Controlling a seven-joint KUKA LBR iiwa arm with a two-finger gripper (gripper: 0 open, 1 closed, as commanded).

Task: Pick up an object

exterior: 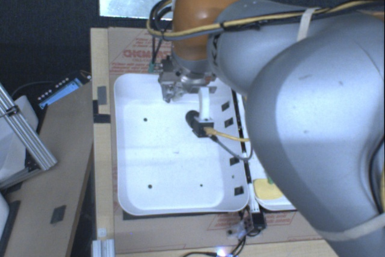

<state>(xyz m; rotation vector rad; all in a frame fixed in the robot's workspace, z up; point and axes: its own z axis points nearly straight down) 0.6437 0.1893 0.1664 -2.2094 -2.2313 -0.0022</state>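
Camera view: arm [313, 99] reaches across both bins, jaws over the far edge of the left bin [129, 147]; released or clenched, can't tell. Yellow object [269, 191] lies in right bin [280, 206], near corner, partly under the arm.

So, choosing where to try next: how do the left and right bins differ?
The left bin lies in plain sight; the arm covers most of the right bin. The gripper hangs over the left bin's far end, not the right bin. The right bin holds a yellow thing; the left bin shows small dark dots. Both are shallow and white.
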